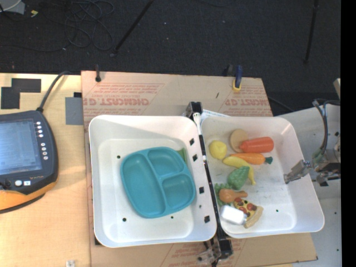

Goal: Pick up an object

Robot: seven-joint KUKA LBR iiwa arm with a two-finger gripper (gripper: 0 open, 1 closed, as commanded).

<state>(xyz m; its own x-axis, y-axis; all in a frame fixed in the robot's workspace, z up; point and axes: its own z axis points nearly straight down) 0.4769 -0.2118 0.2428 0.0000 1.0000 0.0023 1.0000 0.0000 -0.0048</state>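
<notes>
Wedge-shaped pizza slice touches a white block beside glossy plastic vegetables.

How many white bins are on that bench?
2. The left bin holds a teal divided tray. The right bin holds a heap of toy food. They sit side by side, touching along the middle.

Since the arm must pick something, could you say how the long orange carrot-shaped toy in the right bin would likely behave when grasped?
The carrot looks smooth and glossy, so it may slip. Its tapered, rounded body could roll if nudged. It lies against the yellow lemon and green vegetable, so a grasp would probably jostle them.
</notes>
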